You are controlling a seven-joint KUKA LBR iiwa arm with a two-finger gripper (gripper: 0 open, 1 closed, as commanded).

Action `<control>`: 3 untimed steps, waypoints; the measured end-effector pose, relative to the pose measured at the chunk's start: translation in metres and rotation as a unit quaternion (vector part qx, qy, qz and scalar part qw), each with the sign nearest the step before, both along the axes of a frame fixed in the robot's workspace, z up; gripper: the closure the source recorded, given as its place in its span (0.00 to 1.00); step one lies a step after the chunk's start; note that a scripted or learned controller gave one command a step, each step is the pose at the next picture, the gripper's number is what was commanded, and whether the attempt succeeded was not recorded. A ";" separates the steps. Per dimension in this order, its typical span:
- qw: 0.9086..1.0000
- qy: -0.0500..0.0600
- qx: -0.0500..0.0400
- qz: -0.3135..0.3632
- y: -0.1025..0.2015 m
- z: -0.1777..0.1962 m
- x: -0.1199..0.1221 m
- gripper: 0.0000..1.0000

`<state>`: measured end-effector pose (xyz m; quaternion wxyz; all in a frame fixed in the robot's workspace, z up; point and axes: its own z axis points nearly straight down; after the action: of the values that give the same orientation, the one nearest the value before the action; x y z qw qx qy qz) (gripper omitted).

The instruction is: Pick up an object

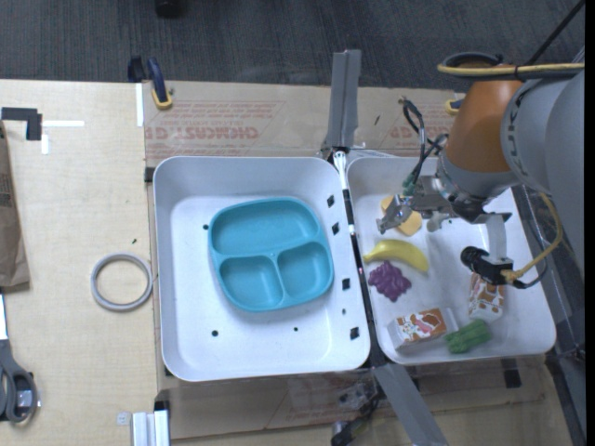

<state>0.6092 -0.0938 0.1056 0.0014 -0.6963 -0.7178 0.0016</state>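
Observation:
My gripper (398,216) hangs low in the back left part of the right bin (525,328), right over a small yellow object (410,221) that it partly hides. Just in front of it lies a yellow banana (400,253). A bunch of purple grapes (390,280) sits in front of the banana. Near the bin's front wall lie a small printed carton (421,327) and a green vegetable (467,336). Another small carton (486,297) stands at the right, beside the arm's black cable clip.
The left bin (181,305) holds a blue divided plate (271,253). A grey ring (122,281) lies on the bench to the left, scissors (17,390) at the lower left. The arm's grey and orange body (507,137) overhangs the right bin's back right.

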 end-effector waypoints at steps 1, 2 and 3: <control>0.997 -0.001 0.000 -0.077 -0.012 -0.015 0.023 0.00; 0.997 0.002 -0.001 -0.077 -0.014 -0.009 0.022 1.00; 0.995 0.002 0.001 -0.101 -0.015 -0.016 0.019 1.00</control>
<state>0.6285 -0.1084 0.0897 0.0032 -0.7652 -0.6438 0.0022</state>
